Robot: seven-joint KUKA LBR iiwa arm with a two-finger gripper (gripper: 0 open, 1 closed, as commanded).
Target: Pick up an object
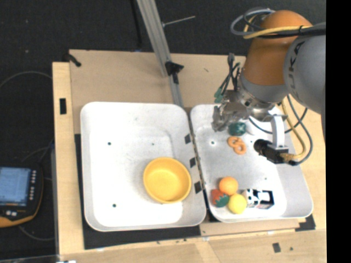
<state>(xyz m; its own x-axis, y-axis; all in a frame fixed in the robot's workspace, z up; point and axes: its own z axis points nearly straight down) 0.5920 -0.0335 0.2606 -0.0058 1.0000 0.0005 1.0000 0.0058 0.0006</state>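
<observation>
The object nearest the gripper is a small teal piece, lying in the far part of the right bin, just beside the fingertips and partly tucked under the wrist. From the camera view I judge this to be the likeliest target, though the task names no one thing. Just nearer the camera lies an orange pretzel-shaped ring, close to the teal piece but apart from it. At the bin's near edge an orange ball, a yellow ball and a red and green thing are bunched together and touching, with a black and white block just beside them. The left bin bears a yellow bowl.

The fingers are dark and seen end-on against the arm's body, so I cannot tell whether they are spread or pressed together, and nothing shows between them.

To do this step well, I would centre the fingers over the teal piece, come straight down and close only once both fingers flank it. The ring is near enough to be nudged, and the bin's far wall leaves little room on that side
</observation>
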